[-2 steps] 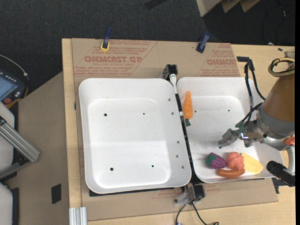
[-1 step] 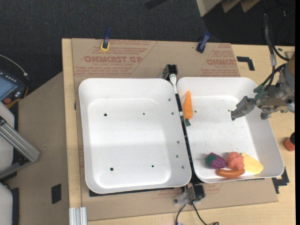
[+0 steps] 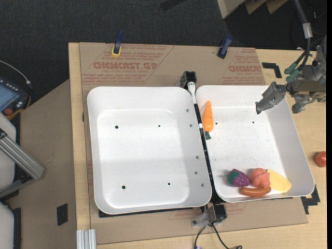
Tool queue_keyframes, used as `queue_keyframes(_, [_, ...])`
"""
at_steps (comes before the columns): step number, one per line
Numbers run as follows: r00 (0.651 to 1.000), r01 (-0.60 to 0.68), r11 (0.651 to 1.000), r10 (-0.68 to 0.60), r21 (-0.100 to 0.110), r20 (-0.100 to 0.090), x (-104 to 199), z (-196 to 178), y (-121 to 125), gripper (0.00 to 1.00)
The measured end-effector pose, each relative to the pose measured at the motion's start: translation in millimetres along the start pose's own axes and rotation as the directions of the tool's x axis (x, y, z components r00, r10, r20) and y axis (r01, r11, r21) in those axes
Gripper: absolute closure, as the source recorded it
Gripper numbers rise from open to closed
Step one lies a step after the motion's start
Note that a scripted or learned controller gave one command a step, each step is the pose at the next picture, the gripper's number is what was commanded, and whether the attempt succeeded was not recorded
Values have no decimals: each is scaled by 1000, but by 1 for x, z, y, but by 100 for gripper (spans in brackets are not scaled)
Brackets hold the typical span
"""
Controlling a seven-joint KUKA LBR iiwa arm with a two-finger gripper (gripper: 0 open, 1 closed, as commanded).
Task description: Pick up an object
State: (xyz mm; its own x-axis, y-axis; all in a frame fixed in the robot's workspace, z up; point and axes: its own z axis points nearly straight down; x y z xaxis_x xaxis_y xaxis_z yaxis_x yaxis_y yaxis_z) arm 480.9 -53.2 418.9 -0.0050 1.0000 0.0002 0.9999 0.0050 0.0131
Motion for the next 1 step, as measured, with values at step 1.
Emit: queue_keyframes(1, [1000, -3, 1000, 3, 1, 0, 27, -121, 1, 0])
